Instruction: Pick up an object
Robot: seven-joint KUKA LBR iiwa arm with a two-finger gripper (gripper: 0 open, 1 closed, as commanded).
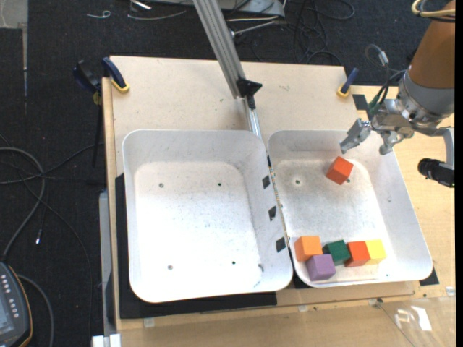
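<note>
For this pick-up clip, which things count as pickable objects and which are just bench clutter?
Job: gripper; lone orange block below it; orange, green, red, yellow and purple blocks, right bin.
Clutter: left bin, clamps, metal rail, cables.

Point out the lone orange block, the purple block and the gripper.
lone orange block (339,170): camera view, its top face.
purple block (320,267): camera view, its top face.
gripper (370,142): camera view, midway between its fingertips.

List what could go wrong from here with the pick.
The end effector is open above the right bin, off to the side of the lone orange cube, so closing here would likely grab nothing. The cube sits tilted, so fingers may slip. The five cubes are packed tight, leaving little finger room.
</note>
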